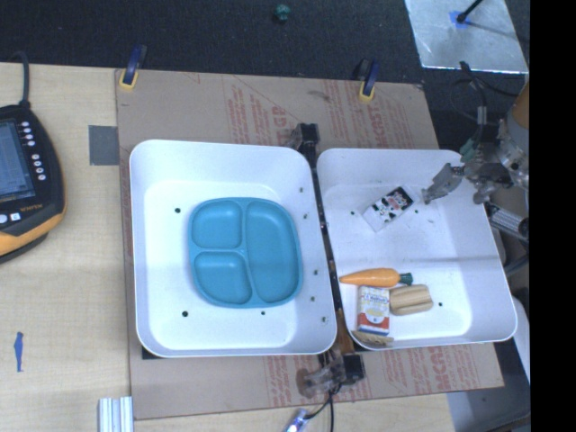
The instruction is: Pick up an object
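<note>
As I reached in from three o'clock, my fingers (441, 184) hung over the upper right part of the right bin (468, 241), and I could not tell from the picture how far apart they stood; nothing showed between them. A small black-and-white packet (389, 207) lay tilted on the bin floor just beside them, toward nine o'clock, apart from the tips. Down at six o'clock in that same bin, three things crowded together: an orange carrot (369, 278) lying crosswise, a tan wooden block (409, 300) just below it, and a small red-and-white box (373, 313) standing against the bin's near wall, touching the block's left end.

The left bin (153, 241) sat side by side with the right one, their walls meeting at the middle. A blue divided plate (244, 251) with three compartments rested flat at its centre. Both bins stood on a brown cardboard sheet (270, 106) clipped to the table (63, 331). At nine o'clock, well apart from the bins, a black-and-orange control pendant (22, 183) lay on the wood.
</note>
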`<control>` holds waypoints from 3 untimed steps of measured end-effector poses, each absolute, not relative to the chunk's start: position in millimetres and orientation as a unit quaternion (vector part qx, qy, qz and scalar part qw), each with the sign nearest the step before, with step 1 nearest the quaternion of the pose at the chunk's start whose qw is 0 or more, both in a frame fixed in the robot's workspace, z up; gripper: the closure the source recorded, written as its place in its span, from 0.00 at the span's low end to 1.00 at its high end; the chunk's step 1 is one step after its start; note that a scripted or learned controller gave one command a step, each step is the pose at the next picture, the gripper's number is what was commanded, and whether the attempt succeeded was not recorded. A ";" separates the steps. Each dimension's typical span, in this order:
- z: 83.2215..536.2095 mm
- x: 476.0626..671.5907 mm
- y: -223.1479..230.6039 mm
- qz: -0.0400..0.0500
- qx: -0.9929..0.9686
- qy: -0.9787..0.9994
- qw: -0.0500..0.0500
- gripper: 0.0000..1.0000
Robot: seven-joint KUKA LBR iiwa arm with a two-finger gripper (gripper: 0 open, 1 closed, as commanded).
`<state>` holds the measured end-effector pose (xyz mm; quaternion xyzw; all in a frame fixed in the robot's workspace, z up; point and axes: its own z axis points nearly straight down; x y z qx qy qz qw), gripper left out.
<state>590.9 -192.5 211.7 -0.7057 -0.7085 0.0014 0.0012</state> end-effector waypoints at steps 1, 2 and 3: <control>102.6 635.3 -162.5 0.000 -0.706 -0.708 0.000 0.00; 92.1 633.3 -212.2 0.000 -0.706 -0.708 0.000 0.00; 108.3 549.4 -207.5 0.002 -0.705 -0.709 0.001 0.00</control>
